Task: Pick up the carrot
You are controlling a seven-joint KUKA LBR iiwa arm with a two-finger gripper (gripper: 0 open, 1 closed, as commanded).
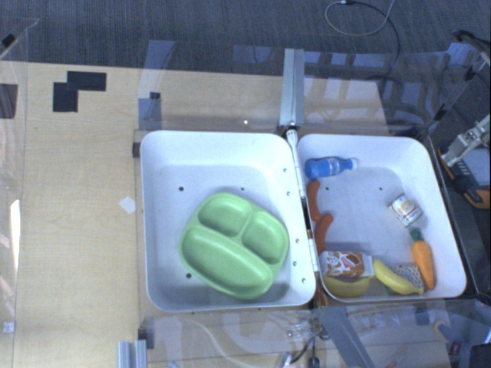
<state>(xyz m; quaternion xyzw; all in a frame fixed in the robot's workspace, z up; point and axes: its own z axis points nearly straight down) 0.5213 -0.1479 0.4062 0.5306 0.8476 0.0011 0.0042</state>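
carrot point(423, 261) by right bin point(434, 175) wall — banana point(397, 277) overlaps tip.

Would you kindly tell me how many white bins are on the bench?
2. The left bin holds a green divided plate. The right bin beside it holds the carrot, near its right wall, among other small items.

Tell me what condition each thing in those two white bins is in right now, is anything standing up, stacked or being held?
Green plate: lying flat in the left bin, nothing on it.
Blue bottle: on its side, right bin, cap on.
Sausages: lying flat by the divider.
Small can: tipped over.
Carrot: lying flat against the right wall, not held.
Banana: lying flat beside the carrot.
Snack box: resting on a yellow bowl.
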